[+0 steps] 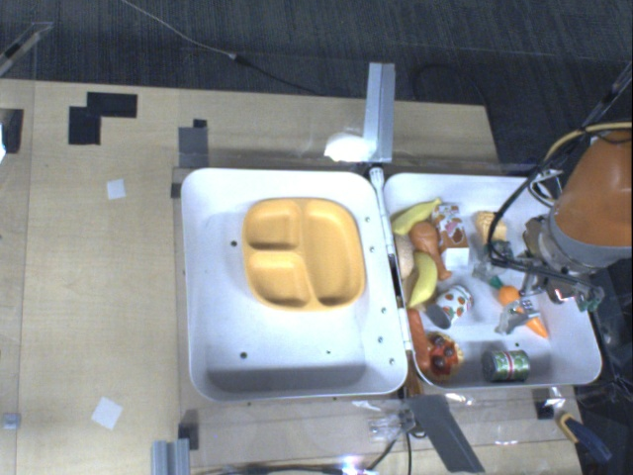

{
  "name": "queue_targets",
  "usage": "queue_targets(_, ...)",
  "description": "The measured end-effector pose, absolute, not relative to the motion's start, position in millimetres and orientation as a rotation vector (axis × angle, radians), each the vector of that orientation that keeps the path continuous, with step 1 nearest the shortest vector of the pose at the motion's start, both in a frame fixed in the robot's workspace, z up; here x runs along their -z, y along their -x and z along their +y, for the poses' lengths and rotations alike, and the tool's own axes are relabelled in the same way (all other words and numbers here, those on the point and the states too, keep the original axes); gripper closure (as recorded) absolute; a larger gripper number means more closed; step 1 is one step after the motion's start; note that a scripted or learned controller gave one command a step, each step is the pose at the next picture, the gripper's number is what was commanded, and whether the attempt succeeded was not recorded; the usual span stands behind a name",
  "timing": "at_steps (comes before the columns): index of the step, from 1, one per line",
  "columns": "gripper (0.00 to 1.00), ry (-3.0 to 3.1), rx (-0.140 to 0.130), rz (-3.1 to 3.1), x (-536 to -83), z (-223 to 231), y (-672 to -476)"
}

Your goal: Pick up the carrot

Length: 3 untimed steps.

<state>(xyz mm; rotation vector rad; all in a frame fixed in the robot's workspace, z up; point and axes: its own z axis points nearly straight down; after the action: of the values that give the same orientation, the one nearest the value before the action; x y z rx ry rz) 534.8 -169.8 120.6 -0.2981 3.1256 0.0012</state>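
Observation:
The carrot (535, 327) lies slantwise in the right bin (579, 364), orange with a bit of green at its upper-left end. Its pointed tip faces the lower right. My gripper (518, 313) is down over the middle of the carrot and covers that part, so orange shows on both sides of it. The arm's orange band (596, 206) rises just right of it, above the bin's right side.
The right bin also holds two bananas (415, 216), a drumstick (425, 236), a green can (507, 364) just below the gripper, a small carton (450, 224) and dark red fruit (440, 354). A yellow divided plate (302, 252) sits in the left bin (218, 344).

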Motion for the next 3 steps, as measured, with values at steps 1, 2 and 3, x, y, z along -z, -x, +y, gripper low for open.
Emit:
queue_targets(1, 0.00, 0.187, 0.005, 3.122, -90, -162, -532.9)
queue_targets(2, 1.00, 0.198, 0.010, 3.110, -103, -161, -536.9)
queue_targets(3, 1.00, 0.024, 0.002, 3.132, -110, -170, -521.1)
